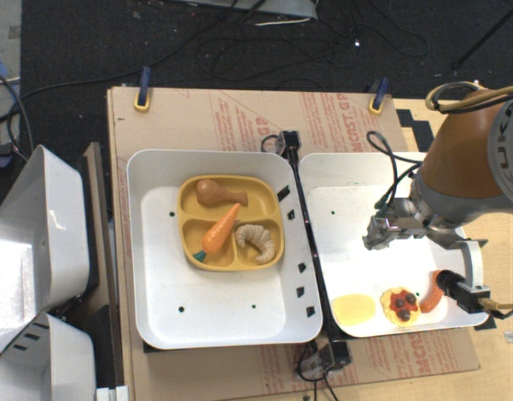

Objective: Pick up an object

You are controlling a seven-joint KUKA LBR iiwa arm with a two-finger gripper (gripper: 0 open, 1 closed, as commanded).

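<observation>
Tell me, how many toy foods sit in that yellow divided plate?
3: a drumstick in the plate's top compartment, a carrot in the lower left one, a shrimp in the lower right. Nothing seems hidden under them.

red print on the cardboard sheet (240, 115) under the bins, reversed, too faint to read.

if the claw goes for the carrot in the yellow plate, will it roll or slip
The carrot looks like smooth toy plastic, so it may slip under a pinch. Its tapered, rounded body could roll, though it lies tilted across the divider of the yellow plate, which may steady it. It probably stays stiff and light when lifted.
</observation>
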